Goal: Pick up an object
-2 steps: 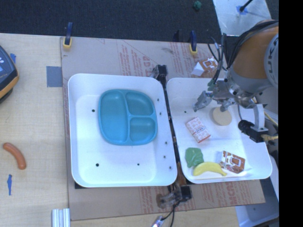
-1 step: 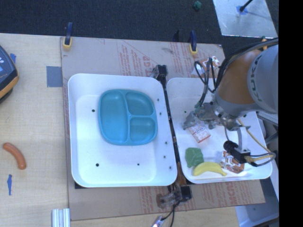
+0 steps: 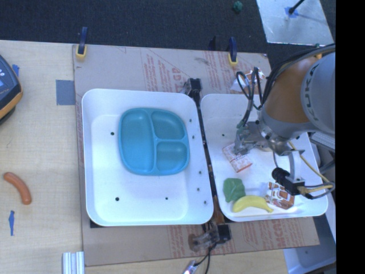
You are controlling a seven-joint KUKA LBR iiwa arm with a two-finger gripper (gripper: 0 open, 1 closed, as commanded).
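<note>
The right bin [image 3: 219,110] holds a small white and red packet [image 3: 239,160], a green leafy toy [image 3: 232,188], a yellow banana [image 3: 252,205] and an orange and white packet [image 3: 280,196]. My gripper [image 3: 244,142] is low in this bin, just above and touching the upper edge of the white and red packet. The arm's grey and orange wrist [image 3: 291,99] hides the bin's right part. The banana and green toy lie together at the front, apart from the gripper.
The left bin [image 3: 100,170] holds a blue divided plate [image 3: 154,141]. A toy sausage [image 3: 18,188] lies on the bench at the far left, near a yellow and black device [image 3: 7,90]. Clamps [image 3: 82,45] hold the cardboard at the back.
</note>
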